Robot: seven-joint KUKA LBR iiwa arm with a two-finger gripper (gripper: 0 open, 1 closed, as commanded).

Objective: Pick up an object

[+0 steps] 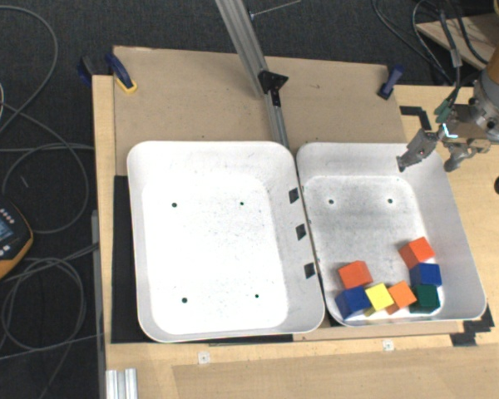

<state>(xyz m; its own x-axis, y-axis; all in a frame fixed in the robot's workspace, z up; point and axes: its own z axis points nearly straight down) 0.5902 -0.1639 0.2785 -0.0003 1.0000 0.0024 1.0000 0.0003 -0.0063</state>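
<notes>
Claw (437, 155) spread wide, 2 fingers apart — holding nothing, above right bin's (449, 210) far corner.

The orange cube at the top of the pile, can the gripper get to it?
Probably yes. The small orange cube sits a little apart at the top of the cluster, uncovered, and the open gripper hovers over the same white right bin's far edge with bare floor between them.

1 fixed cam overhead, slanted down on 2 bins (212, 152).
</notes>
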